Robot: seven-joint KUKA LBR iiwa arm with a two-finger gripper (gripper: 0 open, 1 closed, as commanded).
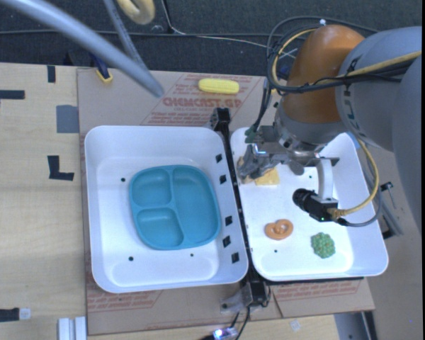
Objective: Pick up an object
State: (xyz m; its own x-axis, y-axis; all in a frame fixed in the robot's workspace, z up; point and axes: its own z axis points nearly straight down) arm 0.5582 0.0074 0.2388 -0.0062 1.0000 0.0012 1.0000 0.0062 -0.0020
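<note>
Down in the right bin's [361, 261] upper-left corner, gripper [253, 163] crowds the divider wall, touching one yellow wedge [268, 178]; grip state unclear. One pretzel [278, 229], one broccoli [323, 245] lie apart, open floor around them. Left bin [99, 190]: one blue tray [174, 205]

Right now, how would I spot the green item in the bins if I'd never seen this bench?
Find the right-hand white bin, the one the arm reaches into. Look toward its near right corner: the green broccoli piece lies there, just right of an orange pretzel. It is the only green, bumpy thing in either bin.
</note>
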